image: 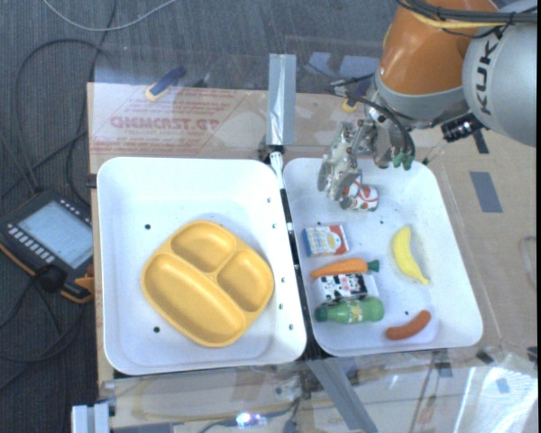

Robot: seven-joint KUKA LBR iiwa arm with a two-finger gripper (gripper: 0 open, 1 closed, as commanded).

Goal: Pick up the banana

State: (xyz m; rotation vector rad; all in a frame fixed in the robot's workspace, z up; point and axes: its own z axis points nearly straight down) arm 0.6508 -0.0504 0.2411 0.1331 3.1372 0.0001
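So the arm (451, 43) comes in from the top right, grey with that big orange band, parked over the back edge of the right bin (455, 242). Left bin (126, 206) sits touching the right bin's left side and holds a yellow divided tray (207, 282). The end effector (343, 174) hangs over the right bin's back left corner, just beside a small red and white can (364, 198); can't tell if it's spread or pinched, too blurry. The banana (409, 254) lies on the right bin's right side, well apart from the end effector. Rest of the right bin: carton (326, 239), carrot (344, 266), green bottle (350, 311), sausage (408, 325) near the front.
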